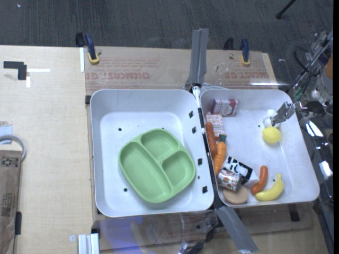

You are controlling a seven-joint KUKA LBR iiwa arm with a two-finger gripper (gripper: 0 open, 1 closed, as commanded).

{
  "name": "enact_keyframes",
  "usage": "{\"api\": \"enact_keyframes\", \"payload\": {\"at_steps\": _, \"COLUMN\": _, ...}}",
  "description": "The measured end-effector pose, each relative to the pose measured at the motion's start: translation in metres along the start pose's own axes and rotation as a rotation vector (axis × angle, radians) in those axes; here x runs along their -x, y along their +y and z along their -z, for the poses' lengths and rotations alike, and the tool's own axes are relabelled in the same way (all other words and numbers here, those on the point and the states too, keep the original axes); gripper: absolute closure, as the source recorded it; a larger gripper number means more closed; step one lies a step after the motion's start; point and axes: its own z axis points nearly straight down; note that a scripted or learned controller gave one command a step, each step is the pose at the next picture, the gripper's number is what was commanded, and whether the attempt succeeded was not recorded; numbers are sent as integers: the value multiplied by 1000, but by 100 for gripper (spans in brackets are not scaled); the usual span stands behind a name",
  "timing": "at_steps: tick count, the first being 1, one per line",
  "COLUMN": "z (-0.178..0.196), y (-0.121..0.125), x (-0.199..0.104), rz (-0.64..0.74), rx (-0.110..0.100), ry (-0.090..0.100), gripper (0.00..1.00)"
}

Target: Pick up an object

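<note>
The right bin [296, 157] holds several toy foods. A yellow lemon [271, 135] lies near its right wall. My gripper [277, 116] hangs just above and behind the lemon, reaching in from the right. A banana [270, 189] and a sausage [259, 179] lie at the front right. A carrot [219, 153], a black-and-white carton [237, 168], a small can [229, 180] and a brown cookie [236, 196] sit along the left side. A pink packet [224, 107] and a red-and-white box [214, 123] lie at the back left.
The left bin [106, 142] holds a green divided plate [157, 165]. A grey divider post [199, 57] stands between the bins at the back. Clamps [91, 52] hold the cardboard behind. The arm's body [318, 89] stands over the right bin's right rim.
</note>
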Motion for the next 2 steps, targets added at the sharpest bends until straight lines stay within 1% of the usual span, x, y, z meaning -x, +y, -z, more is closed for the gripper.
{"api": "enact_keyframes", "payload": {"at_steps": 1, "z": -83, "y": 8, "x": 21, "rz": 176, "rx": 0, "ry": 1, "gripper": 0}}
{"api": "enact_keyframes", "payload": {"at_steps": 2, "z": -127, "y": 40, "x": 12, "rz": 109, "rx": 3, "ry": 10, "gripper": 0}}
